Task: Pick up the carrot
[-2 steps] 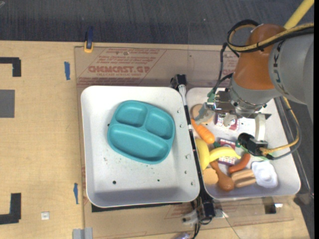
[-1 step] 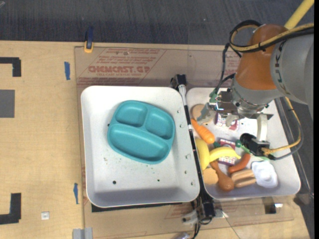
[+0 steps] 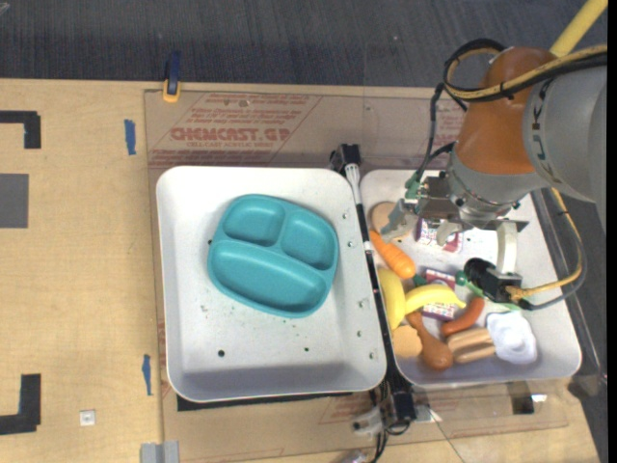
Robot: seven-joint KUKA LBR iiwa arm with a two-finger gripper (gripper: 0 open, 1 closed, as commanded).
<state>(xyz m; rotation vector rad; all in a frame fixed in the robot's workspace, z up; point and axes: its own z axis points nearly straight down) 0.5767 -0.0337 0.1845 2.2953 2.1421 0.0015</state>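
Scanning from the far side toward the gripper, the scene is set down by its parts.

Desk (image 3: pixel 77 258): brown board, marked with black corner brackets and blue tape, well off to the gripper's left; both bins are borne by it.

Left bin (image 3: pixel 183 336): a shallow white bin set well to the gripper's left, touching its neighbour along the shared rim, probably so that items can be passed across.

Teal plate (image 3: pixel 273 255): a divided plate laid flat in the middle of the left bin, far from the gripper; it is judged to be a drop-off spot, not part of this task.

Carrot (image 3: pixel 393 256): orange, tapered, lying at a slant just below and to the left of the gripper, at the near-left edge of the right bin's heap, its upper side uncovered and so reachable from above.

Banana (image 3: pixel 415 299): yellow, lying below the gripper, right beside the carrot's lower end; it could be nudged in a grasp.

Gripper (image 3: pixel 445 228): hung low over the upper part of the right bin; nothing is seen held, and its opening cannot be told from this angle.

Right bin (image 3: pixel 564 340): white, crowded with toy food beneath the gripper.

White object (image 3: pixel 511 336): lying below and to the right of the gripper, clear of the carrot.
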